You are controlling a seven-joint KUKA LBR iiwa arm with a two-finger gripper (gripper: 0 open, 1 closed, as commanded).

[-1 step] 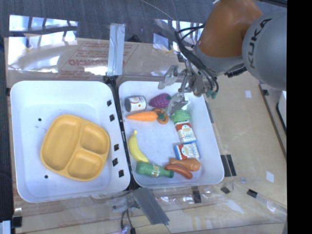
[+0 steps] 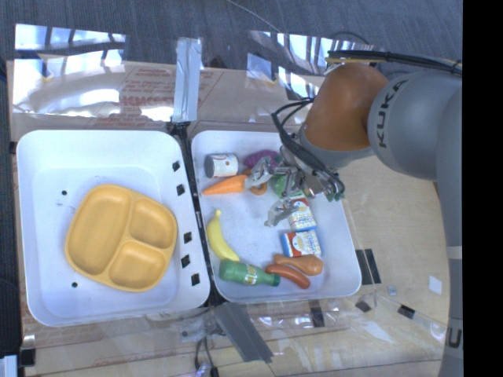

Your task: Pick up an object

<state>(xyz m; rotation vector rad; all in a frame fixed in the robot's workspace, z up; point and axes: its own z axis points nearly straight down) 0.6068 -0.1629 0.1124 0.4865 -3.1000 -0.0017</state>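
the grey arm (image 2: pixel 416 124) comes in from the right, its orange band (image 2: pixel 342 108) hanging over the back edge of the right bin (image 2: pixel 339 285), and the gripper (image 2: pixel 284 208) is down among the toys there. whether it is spread or pinched together i cannot tell from here, the metal parts blur into the clutter, and nothing shows clearly held by it. just beside the gripper, toward the right wall of the bin, lies a small milk carton (image 2: pixel 302 218), with a second little carton (image 2: pixel 301 244) right below it. a purple piece (image 2: pixel 258 161) and a green piece (image 2: pixel 279 184) sit under the wrist cables, partly hidden. near the bin's left side there is a small white can with a red label (image 2: pixel 221 165), lying on its side, and an orange carrot (image 2: pixel 225 185) just below it. a yellow banana (image 2: pixel 220 239) runs along the left wall, a green bottle (image 2: pixel 247 273) lies across the front, and an orange-red sausage pair (image 2: pixel 297 269) touches the bottle's end. the left bin (image 2: pixel 47 155) holds a yellow divided tray (image 2: pixel 120 236), flat, well apart from the arm
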